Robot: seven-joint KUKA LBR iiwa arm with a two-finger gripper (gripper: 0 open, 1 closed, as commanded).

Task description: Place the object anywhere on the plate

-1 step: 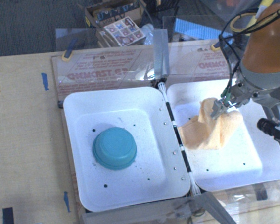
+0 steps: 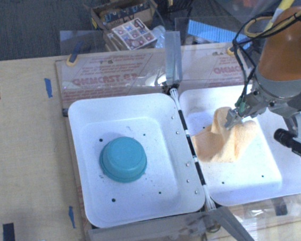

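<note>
A teal round plate (image 2: 123,158) sits in the left bin (image 2: 86,118), left of its middle. A tan-orange cloth (image 2: 222,142) lies crumpled in the right bin (image 2: 264,180), close to the divider. One corner of the cloth is pulled up into a peak. My gripper (image 2: 232,118) comes down from the right and is shut on that raised part, with the rest of the cloth sagging onto the bin floor below it.
A ridge with screws (image 2: 190,150) divides the two bins. The arm's grey wrist and orange band (image 2: 285,49) hang over the right bin's far right corner. A black fitting (image 2: 289,140) sticks out by the right rim. Boxes and clutter lie beyond the bench.
</note>
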